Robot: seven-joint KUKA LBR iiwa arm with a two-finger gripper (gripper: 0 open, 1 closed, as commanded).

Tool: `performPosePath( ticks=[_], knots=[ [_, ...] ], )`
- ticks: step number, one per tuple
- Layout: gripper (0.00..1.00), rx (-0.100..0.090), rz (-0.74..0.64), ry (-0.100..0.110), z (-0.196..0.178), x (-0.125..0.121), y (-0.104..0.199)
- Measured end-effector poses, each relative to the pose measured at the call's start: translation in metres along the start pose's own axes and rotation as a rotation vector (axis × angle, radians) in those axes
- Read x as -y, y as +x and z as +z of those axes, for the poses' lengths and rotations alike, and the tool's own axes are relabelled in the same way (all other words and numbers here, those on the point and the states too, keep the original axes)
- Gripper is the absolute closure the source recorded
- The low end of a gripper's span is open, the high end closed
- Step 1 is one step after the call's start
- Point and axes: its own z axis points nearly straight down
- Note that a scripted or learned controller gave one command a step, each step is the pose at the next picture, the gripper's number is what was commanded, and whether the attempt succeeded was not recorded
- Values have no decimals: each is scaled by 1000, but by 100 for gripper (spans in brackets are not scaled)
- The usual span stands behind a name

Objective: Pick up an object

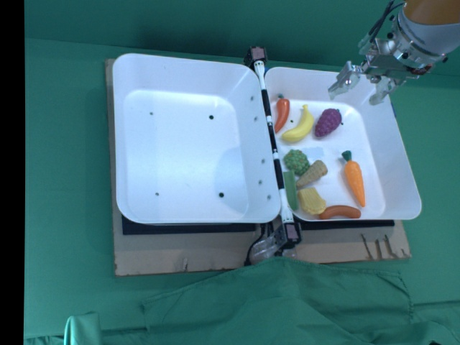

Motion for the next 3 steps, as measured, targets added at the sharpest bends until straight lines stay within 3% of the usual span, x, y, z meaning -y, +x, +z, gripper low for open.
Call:
performPosePath(
  ticks=[1, 2, 3],
  knots=[
    [0, 5, 5, -8, -51, -6, -64],
    [0, 1, 2, 5, 5, -15, -76],
    [0, 3, -1, -7, -40, -31, -75]
  ],
)
